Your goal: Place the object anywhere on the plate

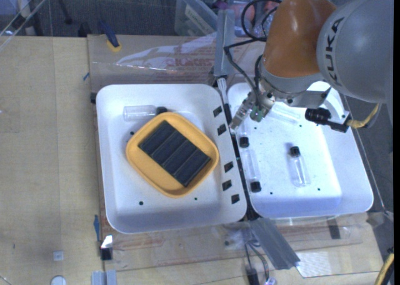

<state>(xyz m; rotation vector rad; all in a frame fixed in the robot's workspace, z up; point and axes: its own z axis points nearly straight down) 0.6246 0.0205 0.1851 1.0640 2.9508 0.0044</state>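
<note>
Gripper [249, 113] at centre frame, over right bin's [350, 190] left edge; finger state unclear. Vial [297, 166] lying loose in right bin. Plate [139, 152] waits in left bin [115, 205].

Yellow plate [140, 152], dark ribbed slab [174, 151]; white bins [115, 202]

arm [350, 34]: cut off right | claw [250, 114]: fingers too small
</note>
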